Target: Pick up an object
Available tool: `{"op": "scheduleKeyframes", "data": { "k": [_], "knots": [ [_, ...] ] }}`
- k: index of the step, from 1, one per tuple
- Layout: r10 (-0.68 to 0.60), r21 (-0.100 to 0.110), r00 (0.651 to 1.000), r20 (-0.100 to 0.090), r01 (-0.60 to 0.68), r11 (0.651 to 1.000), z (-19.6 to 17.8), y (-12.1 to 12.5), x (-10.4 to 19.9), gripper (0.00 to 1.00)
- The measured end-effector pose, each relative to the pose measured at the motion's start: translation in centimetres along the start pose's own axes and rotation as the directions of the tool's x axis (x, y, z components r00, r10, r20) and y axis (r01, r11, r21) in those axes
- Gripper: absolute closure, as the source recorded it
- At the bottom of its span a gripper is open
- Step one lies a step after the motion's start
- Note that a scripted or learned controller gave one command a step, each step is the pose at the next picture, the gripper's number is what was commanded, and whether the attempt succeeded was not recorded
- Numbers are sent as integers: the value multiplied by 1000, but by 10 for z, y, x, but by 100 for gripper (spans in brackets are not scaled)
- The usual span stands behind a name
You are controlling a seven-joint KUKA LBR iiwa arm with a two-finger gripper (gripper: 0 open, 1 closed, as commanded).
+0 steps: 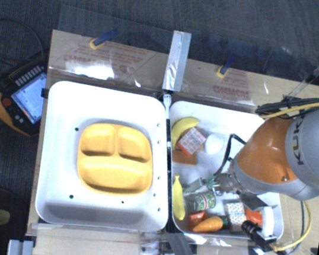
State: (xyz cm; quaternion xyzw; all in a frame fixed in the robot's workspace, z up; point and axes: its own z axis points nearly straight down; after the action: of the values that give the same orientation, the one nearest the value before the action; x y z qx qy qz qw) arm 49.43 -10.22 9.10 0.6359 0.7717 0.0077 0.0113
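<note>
Progress looks slight: the gripper is low in the right bin, down among the clutter by the can, yet nothing shows lifted, so the pick seems not yet made; whether it has closed on anything I cannot tell; candidates lie around it: a smooth curved banana, a glossy orange carrot, a crinkled printed packet, a white ball; the left bin holds a moulded yellow tray, matte and round-cornered.

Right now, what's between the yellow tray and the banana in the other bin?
In the camera view, the yellow tray and banana are separated by bare white floor of the left bin, then the two bins' adjoining rims. No loose object lies there.
</note>
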Motion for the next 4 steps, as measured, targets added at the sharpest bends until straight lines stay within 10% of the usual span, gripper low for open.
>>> {"op": "scheduleKeyframes", "data": {
  "k": [1,2,3,4],
  "knots": [
    [-60,27,998,-10,61,998,-52,43,-50,0],
    [-245,13,970,-5,245,969,2,10,-9,0],
    [-244,8,970,-3,244,970,-8,12,-10,100],
    [-211,26,977,-15,211,977,-59,-10,-5,100]
  ]
}}
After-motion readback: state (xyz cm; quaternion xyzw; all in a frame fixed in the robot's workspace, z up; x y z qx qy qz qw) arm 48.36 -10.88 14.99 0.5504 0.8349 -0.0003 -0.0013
